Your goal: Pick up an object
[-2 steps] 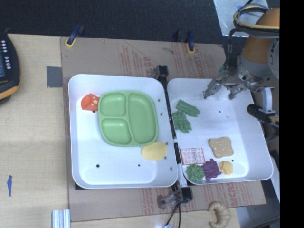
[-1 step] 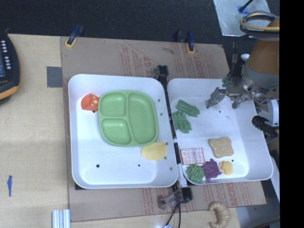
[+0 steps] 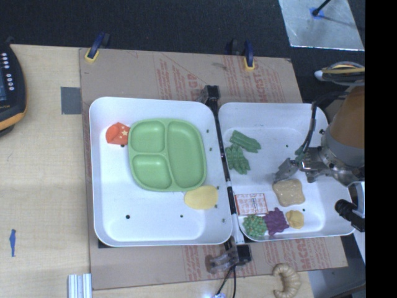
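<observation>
My gripper [image 3: 298,169] hangs low over the right bin [image 3: 273,120], just above the top edge of a beige slice of toast [image 3: 289,192]. Nothing is visibly held in it. In the same bin lie two green bean pods [image 3: 241,150], a red-and-white packet [image 3: 250,202], a clump of green peas [image 3: 254,226], purple grapes [image 3: 275,219] and a small yellow piece [image 3: 295,218]. The left bin [image 3: 111,222] holds a green divided plate [image 3: 167,154], a red piece [image 3: 116,133] at its left and a yellow lump [image 3: 201,197] below its right corner.
The arm's grey body with its orange band [image 3: 347,126] covers the right bin's right rim. A tan curled item [image 3: 286,279] lies on the cardboard below the bins. Clamps [image 3: 249,56] pin the cardboard's far edge. A black and orange controller [image 3: 9,85] sits at the far left.
</observation>
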Available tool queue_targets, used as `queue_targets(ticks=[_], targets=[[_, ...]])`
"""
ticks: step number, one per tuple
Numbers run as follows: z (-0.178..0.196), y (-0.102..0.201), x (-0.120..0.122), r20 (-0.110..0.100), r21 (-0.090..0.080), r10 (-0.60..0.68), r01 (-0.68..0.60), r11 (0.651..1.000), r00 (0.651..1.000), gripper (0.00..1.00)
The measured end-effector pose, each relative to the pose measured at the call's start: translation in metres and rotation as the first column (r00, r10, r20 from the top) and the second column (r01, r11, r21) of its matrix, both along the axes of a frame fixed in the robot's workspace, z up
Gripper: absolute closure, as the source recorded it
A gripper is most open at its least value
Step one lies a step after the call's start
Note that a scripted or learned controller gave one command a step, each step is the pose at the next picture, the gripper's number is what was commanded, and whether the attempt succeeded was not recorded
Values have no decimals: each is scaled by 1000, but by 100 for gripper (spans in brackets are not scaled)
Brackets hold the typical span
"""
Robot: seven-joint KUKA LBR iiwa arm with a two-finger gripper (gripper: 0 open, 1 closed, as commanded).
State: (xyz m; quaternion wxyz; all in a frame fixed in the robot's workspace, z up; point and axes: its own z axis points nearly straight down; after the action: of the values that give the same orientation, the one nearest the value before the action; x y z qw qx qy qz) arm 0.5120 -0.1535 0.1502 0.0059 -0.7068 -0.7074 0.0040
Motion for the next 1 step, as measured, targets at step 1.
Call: queue_targets(ticks=[1], targets=[[-60,8,-8,14,-5,4,-4,1000,1000,0]])
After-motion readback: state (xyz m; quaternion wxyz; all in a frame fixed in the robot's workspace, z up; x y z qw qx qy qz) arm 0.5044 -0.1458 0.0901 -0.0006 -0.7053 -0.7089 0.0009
